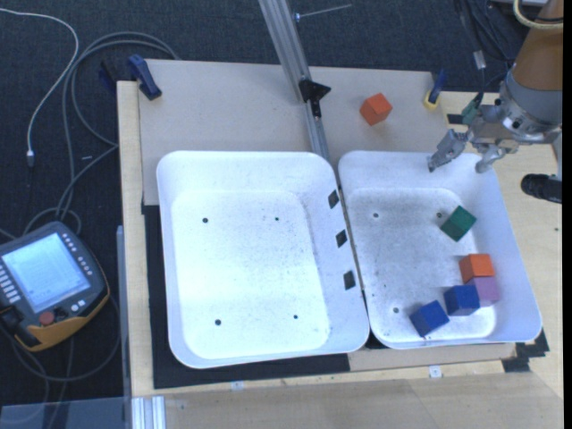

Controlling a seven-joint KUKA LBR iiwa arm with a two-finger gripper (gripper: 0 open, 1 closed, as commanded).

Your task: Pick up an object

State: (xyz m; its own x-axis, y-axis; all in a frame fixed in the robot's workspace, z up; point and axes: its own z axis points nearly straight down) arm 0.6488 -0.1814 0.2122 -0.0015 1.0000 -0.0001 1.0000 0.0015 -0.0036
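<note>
Fingers (444, 156) were apart, nothing between them — gripper (465, 155) hung over the far rim of the right bin (393, 172), likely staged for a descent. Nearest target: green cube (458, 222), just inside. Orange cube (476, 265), pink cube (487, 289) and two blue cubes (446, 308) clustered in the near corner — harder picks.

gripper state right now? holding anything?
Gripper: open, holding nothing. It hangs over the far rim of the right bin, apart from the green block below it.
</note>
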